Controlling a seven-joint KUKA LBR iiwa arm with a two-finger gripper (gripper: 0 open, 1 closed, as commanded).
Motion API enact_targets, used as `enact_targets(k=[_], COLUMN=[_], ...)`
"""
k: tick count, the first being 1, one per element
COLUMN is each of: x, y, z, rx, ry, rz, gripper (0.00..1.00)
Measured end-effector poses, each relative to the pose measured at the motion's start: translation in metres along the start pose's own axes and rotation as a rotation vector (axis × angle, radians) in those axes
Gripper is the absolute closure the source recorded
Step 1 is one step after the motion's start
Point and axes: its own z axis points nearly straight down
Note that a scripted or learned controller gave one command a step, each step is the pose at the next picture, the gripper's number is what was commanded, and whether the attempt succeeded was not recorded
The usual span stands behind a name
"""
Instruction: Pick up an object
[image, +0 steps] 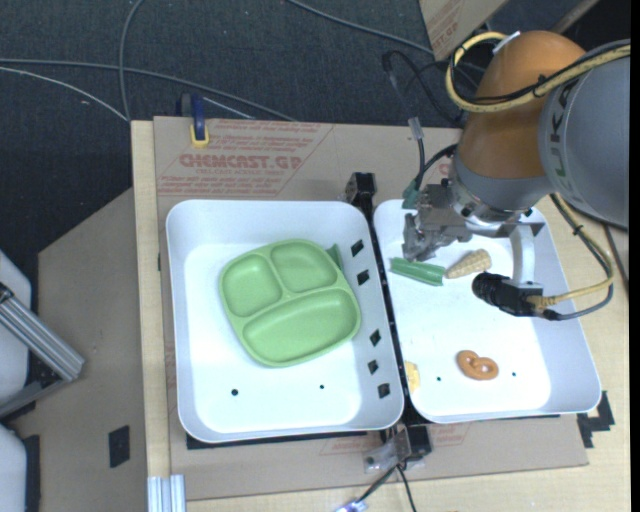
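One gripper (424, 243), a metal two-finger hand under the grey arm's orange band, hangs low over the upper left corner of the right-hand shallow white bin (560, 385). Its tips sit just above, perhaps touching, the near end of a flat green strip-shaped piece (416, 271) lying on the bin floor. How far apart the jaws stand cannot be told from this slant, and nothing shows clearly held between them.

Just beside the green piece, to its right, lies a small pale corn-cob-shaped toy (468, 264). Further right a black cylindrical part with a yellow cable (505, 294) reaches across the bin — it looks like part of the rig, not a thing to pick. Nearer the front edge rests a small orange pretzel-shaped ring (478, 366), well apart from the gripper, and a tiny yellow scrap (411, 377) sits by the dividing wall.

Across the divider, the left white bin (200, 400) holds a light green plastic divided plate (290, 301).

By my judgement the pick is only at the reaching stage — the green strip seems the target, still flat on the floor; closing and lifting remain.
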Motion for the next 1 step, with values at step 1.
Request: enact_targets(k=[1], x=[0.0539], y=[0.0046], z=[0.0088], rx=[0.002], ry=[0.0], rz=[0.001], gripper=[1.0])
